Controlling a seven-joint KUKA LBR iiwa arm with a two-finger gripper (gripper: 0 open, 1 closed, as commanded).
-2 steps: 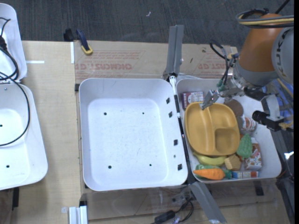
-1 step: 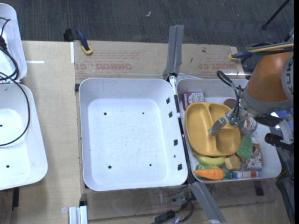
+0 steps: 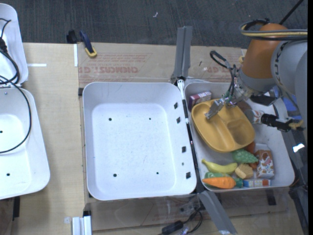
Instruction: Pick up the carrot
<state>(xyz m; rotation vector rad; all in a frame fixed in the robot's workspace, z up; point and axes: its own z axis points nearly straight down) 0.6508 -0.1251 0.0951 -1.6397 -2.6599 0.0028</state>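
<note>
left bin (image 3: 132,138) lying open for passage | carrot (image 3: 219,182) sitting against right bin's (image 3: 288,173) near wall | banana (image 3: 220,167) crowding it behind | yellow dish (image 3: 225,127) blocking middle

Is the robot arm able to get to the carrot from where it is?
Probably yes. The carrot lies on top at the near edge of the right bin, uncovered. The end effector is over the yellow dish, farther back, and the banana crowds the carrot.

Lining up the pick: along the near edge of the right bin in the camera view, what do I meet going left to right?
Carrot → small red, white and blue carton lying flat. Just behind them, also left to right: banana → tan block → upright carton.
</note>
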